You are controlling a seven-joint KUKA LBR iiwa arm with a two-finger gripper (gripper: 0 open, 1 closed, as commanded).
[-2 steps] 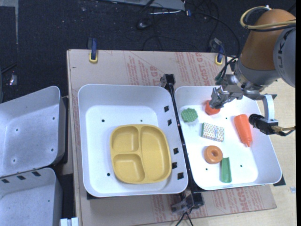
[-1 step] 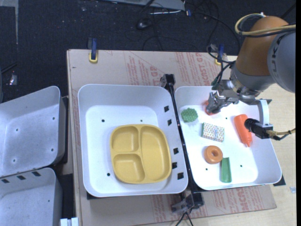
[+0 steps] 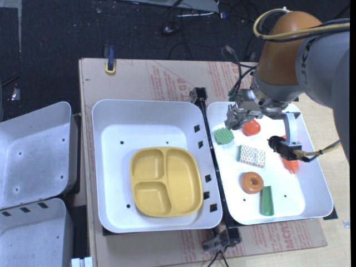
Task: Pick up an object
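Note:
The right bin (image 3: 311, 202) holds several small objects: a green studded piece (image 3: 223, 136), a red-orange round piece (image 3: 252, 128), a pale patterned block (image 3: 252, 156), an orange ring (image 3: 252, 182), a green stick (image 3: 267, 200) and an orange carrot-like piece (image 3: 291, 163). My gripper (image 3: 238, 119) hangs over the bin's far left part, just above and between the green studded piece and the red-orange piece. I see nothing between its fingers.
The left bin (image 3: 111, 149) holds a yellow three-compartment plate (image 3: 166, 181). A black divider (image 3: 208, 149) with clips runs between the bins. Cables and a black fitting (image 3: 281, 145) trail from the arm over the right bin. Grey panels (image 3: 33, 149) lie at the left.

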